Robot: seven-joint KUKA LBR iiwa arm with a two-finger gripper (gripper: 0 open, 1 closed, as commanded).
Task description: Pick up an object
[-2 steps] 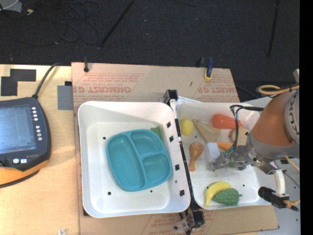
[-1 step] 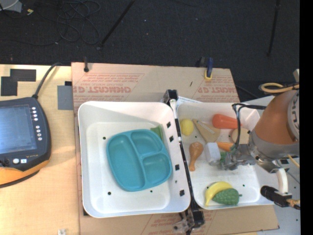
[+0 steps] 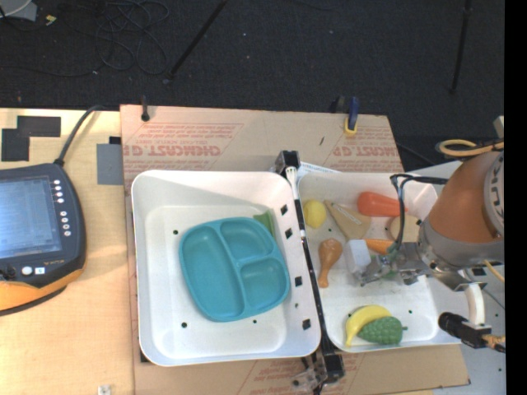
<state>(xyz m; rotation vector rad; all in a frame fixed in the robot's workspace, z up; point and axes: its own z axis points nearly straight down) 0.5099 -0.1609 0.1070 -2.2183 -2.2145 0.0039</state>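
The right bin point(image 3: 420, 307) holds several toy foods: a yellow lemon point(image 3: 314, 213), a brown drumstick point(image 3: 328, 258), an orange-red carrot-like piece point(image 3: 379, 204), a yellow banana point(image 3: 363, 319) touching a green bumpy fruit point(image 3: 381, 331), and a pale grey block point(image 3: 357, 256). My gripper point(image 3: 379, 271) hangs low over the middle of this bin, just right of the grey block and below a small orange piece point(image 3: 378, 243). The arm's wrist covers the bin's right side.
The left bin point(image 3: 156, 220) carries a teal divided plate point(image 3: 235, 267) with a green item point(image 3: 265, 220) at its far edge. A black divider point(image 3: 298, 253) runs between the bins. A tablet-like pendant point(image 3: 33, 220) lies at far left on the bench.
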